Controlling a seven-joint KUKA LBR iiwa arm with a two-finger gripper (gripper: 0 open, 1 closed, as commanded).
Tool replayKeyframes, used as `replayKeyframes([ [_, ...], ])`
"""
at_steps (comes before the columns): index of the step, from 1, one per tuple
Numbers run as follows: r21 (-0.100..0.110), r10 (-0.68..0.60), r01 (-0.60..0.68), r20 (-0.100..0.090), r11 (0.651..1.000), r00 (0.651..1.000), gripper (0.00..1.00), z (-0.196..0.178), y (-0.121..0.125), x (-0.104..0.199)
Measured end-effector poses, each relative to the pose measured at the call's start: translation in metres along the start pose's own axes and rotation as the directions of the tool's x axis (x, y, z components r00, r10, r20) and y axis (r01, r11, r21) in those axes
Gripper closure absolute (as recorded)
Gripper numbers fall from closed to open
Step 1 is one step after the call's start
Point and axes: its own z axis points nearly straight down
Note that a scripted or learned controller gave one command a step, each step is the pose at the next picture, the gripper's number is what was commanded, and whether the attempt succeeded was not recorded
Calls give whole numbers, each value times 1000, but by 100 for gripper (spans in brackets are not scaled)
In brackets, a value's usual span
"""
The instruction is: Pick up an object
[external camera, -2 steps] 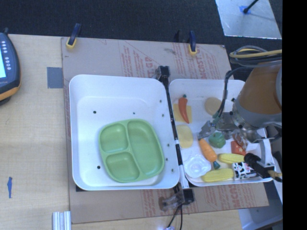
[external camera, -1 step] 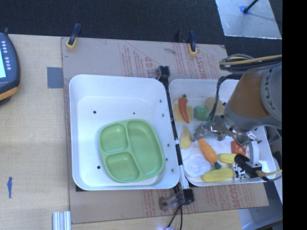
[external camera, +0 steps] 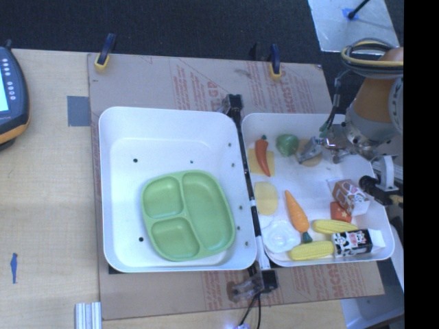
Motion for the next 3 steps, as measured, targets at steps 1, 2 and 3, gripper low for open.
replayKeyframes([
  [1, 0, 0, 0, -1, 1000, 1000, 0, -90, 35, -9],
  [2, 15, 1, -1, -4, 1000, 1000, 0, -10, 31, -20],
  [3, 17, 5, -5, -5, 1000, 1000, 0, -8, -89, -19],
])
